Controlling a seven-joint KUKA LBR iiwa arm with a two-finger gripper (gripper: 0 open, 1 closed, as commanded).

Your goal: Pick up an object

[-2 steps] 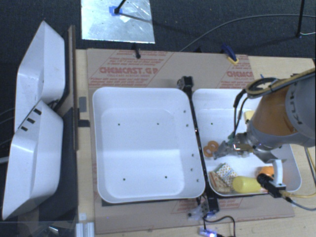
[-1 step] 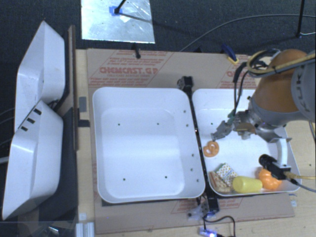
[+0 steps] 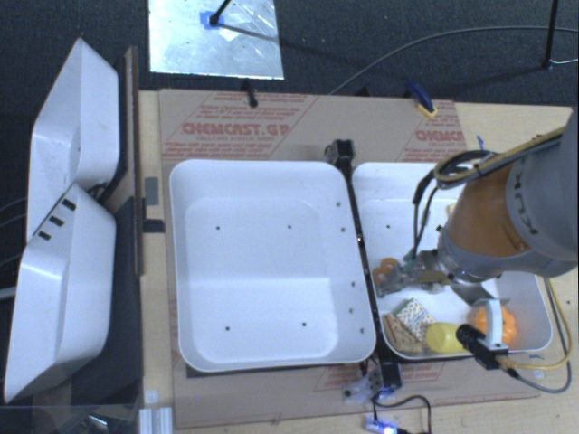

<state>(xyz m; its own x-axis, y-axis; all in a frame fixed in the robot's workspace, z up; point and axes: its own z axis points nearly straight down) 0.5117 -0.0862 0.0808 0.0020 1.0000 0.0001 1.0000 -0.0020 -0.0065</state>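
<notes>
Grey arm [image 3: 520, 215] reaches into right bin [image 3: 389, 188]; we cannot tell its gripper's [image 3: 407, 277] state, just above a yellow object [image 3: 443, 337].

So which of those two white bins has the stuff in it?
The right-hand white bin, under the grey arm: it holds a yellow lemon-shaped object and an orange ball.

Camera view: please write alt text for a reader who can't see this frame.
A grey arm with an orange band reaches from the right into the right bin, its pincer low beside a small brown object. Near the bin's front edge lie a patterned packet, a yellow object and an orange object. The left bin sits alongside.
</notes>
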